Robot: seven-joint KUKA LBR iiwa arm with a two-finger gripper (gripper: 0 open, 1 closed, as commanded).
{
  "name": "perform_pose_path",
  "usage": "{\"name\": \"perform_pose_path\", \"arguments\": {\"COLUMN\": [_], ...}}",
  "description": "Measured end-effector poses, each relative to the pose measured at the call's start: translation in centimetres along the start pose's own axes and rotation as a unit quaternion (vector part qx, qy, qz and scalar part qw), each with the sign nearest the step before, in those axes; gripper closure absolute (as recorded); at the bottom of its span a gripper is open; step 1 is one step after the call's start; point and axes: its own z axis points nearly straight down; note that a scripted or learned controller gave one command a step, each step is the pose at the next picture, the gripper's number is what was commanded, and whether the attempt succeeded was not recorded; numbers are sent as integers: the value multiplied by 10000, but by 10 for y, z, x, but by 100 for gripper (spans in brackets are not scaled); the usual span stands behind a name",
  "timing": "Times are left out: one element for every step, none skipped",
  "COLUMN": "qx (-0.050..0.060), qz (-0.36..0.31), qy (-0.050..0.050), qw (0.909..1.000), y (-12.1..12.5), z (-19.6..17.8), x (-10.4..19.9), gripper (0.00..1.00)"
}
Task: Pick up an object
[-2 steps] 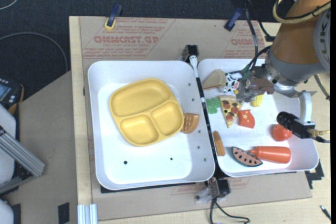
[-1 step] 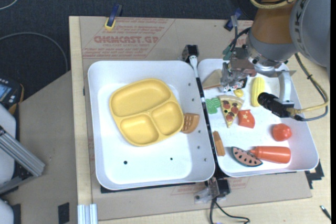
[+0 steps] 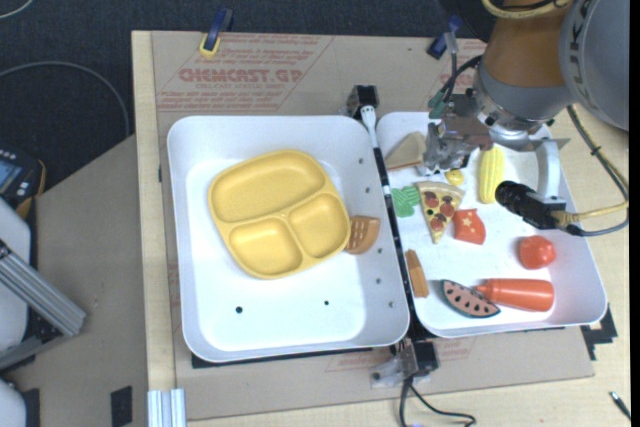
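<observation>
Watermelon slice (image 3: 470, 299) and carrot (image 3: 518, 293) lie nearest in the right bin (image 3: 590, 300), then tomato (image 3: 536, 251), pizza slice (image 3: 437, 206), corn (image 3: 489, 173). The arm reaches down at that bin's far end (left bin (image 3: 190, 215) holds a yellow tray (image 3: 277, 212)). Its gripper (image 3: 445, 158) hangs just beyond the pizza slice; whether it grips anything I cannot tell.

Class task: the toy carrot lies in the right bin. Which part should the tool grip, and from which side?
Probably the carrot mid-body, from above, the tool closing across its narrow width: it lies flat, long axis left-right, beside the watermelon slice.
</observation>
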Motion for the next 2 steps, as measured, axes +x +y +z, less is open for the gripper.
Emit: {"name": "perform_pose_path", "arguments": {"qx": [-4,8], "qz": [13,13], "qy": [-11,-6], "qw": [10000,10000], "y": [8,4], "z": [10,11], "x": [-9,-14], "gripper": [100,100]}}
